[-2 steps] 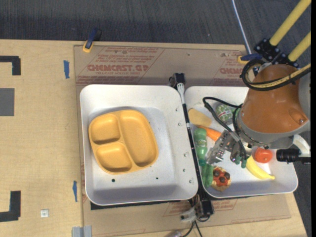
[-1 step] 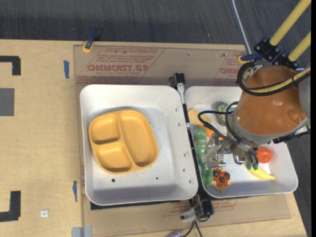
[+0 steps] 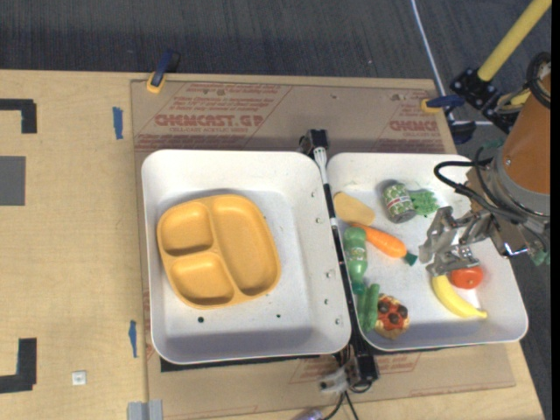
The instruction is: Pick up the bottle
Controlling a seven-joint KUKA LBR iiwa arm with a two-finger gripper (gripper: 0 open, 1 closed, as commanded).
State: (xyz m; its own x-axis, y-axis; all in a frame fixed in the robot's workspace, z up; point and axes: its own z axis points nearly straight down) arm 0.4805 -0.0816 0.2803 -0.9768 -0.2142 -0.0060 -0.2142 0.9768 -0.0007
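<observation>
- Looking down from my remote seat, I am seeing the worktop [image 3: 70,234] carrying two white bins side by side, and I am starting at the near edge.
- Nearest in the right bin [image 3: 503,322], a small pizza-slice toy [image 3: 391,314] is lying just beside a dark green vegetable [image 3: 368,304], both close to the dividing rim.
- A yellow banana [image 3: 455,298] is lying near the front right of that bin, with a red tomato [image 3: 466,276] touching its upper end.
- The bottle [image 3: 355,249], a small green one, is lying on its side against the left wall of the right bin, just beside the carrot [image 3: 385,241].
- The pincer [image 3: 448,243] is hovering over the right bin, right above the tomato and well apart from the bottle; I am seeing metal fingers [image 3: 436,234] pointing down-left, but I cannot tell how wide they are standing or whether anything is between them.
- The left bin [image 3: 166,178] is holding an orange divided tray [image 3: 217,250] with three compartments.
- Farther back in the right bin, a tan wedge [image 3: 353,208] is lying near the divider, and a bunch of greens [image 3: 404,201] is sitting behind the pincer.
- The arm's orange band [image 3: 532,147] is showing at the far right.
</observation>
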